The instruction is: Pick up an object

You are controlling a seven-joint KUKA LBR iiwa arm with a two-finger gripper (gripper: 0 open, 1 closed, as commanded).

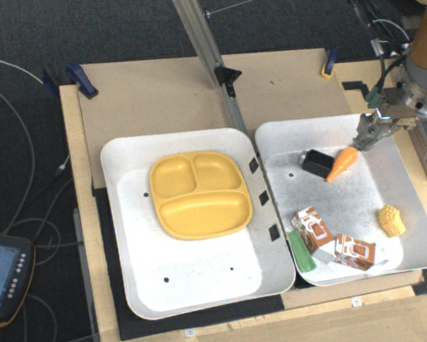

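Note:
The right bin (402, 183) holds several small objects. An orange toy carrot (342, 164) lies tilted near its back, touching a black block (318, 164) on its left. My gripper (365, 135) hangs at the bin's back right corner, just above and right of the carrot's thick end. I cannot tell whether it touches the carrot. A yellow corn piece (390, 220) rests by the right wall. Two brown-and-white cartons (313, 228) (354, 251) and a green stick (301, 250) lie near the front.
A yellow divided plate (200, 193) sits in the left bin (133, 237). A slanted metal pole (211, 48) rises behind the bins. Cables and the arm's base crowd the right edge of the bench.

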